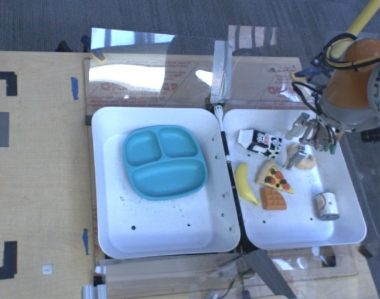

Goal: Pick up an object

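- The gripper is seen in the right bin, in the upper right part of the frame, hanging from the grey arm with the orange band.
- The fingers are seen as two metal prongs slanting toward lower left. A narrow gap is read between them; nothing is seen clamped in that gap. The jaws are judged slightly parted and without a load.
- A pale beige object, small and rounded, is seen touching or just beside the lower fingertip, on its right. Whether contact exists cannot be told. No long axis can be read from it; part of it is hidden by the finger.
- The pizza slice is located just below and left of the fingertips. Its long axis is seen running from upper left to lower right.
- The black-and-white packet lies left of the gripper, near it, long axis roughly across the frame, tilted slightly down to the right.
- The banana lies along the left wall of the right bin, long axis nearly up-down in the frame, its lower end pointed toward lower right.
- The waffle is found just below the pizza slice; the small can lies well apart, at lower right, on its side.
- The blue divided plate is held by the left bin.
- Judgement: the beige object is taken as nearest candidate; a small shift right and down is likely called for.
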`<state>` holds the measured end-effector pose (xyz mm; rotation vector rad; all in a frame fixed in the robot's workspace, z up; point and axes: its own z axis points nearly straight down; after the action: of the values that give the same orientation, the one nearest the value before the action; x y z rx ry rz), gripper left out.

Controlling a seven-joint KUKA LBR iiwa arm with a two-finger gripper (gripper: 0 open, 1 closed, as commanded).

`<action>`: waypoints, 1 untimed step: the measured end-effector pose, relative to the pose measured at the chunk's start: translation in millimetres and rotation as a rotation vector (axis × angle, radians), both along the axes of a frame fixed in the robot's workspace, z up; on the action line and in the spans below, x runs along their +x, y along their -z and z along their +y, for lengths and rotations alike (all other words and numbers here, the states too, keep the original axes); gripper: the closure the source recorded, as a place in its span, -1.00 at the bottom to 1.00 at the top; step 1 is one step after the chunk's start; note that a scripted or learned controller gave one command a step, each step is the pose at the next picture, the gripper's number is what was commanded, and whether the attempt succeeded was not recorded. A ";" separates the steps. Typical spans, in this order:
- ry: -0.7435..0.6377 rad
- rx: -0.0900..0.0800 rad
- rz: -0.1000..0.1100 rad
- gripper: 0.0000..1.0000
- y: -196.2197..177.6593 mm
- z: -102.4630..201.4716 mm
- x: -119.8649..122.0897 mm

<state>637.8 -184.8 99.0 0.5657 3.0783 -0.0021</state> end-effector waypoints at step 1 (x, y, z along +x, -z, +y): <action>-0.003 -0.001 -0.005 1.00 -10.9 1.9 1.9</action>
<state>639.8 -182.9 109.8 0.5594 3.0740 -0.0028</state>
